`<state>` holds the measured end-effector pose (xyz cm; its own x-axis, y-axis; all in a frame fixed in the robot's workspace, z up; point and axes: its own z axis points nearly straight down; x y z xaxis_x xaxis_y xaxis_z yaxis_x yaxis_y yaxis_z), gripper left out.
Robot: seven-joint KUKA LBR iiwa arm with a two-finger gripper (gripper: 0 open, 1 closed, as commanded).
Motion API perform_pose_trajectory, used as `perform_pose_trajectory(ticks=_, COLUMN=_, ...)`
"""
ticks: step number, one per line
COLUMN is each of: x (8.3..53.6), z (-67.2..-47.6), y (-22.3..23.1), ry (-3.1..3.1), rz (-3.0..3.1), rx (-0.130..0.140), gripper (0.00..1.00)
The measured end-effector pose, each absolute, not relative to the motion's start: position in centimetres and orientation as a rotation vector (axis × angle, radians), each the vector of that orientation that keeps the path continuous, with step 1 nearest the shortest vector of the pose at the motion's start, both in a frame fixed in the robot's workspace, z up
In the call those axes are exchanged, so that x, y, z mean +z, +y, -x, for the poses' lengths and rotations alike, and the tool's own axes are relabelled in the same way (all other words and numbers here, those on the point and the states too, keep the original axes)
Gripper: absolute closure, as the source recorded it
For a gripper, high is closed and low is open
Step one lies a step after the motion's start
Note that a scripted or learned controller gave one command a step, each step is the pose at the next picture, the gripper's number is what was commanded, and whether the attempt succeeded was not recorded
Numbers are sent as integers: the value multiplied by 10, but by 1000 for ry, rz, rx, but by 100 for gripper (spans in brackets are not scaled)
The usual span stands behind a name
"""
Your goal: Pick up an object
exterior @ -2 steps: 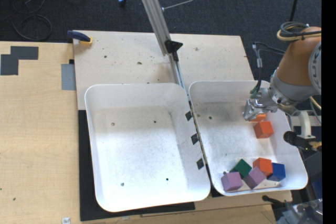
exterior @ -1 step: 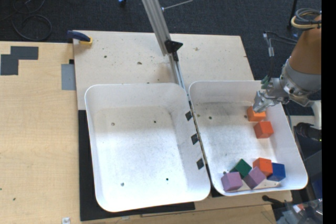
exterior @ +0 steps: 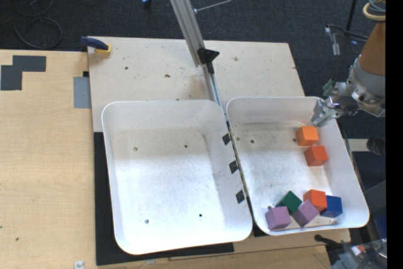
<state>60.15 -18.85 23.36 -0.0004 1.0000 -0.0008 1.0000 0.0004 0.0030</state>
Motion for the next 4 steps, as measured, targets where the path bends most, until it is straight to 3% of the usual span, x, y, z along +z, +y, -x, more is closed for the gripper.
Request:
perform_pose_trajectory(ticks=3, x=244, z=-547, y=-33, ry=2230, rz=-2221, rx=-2, gripper=100)
perform_pose_trajectory(ticks=4, x=248, z=-541, y=15, ry=2230, rz=-2221, rx=-3, gripper=100)
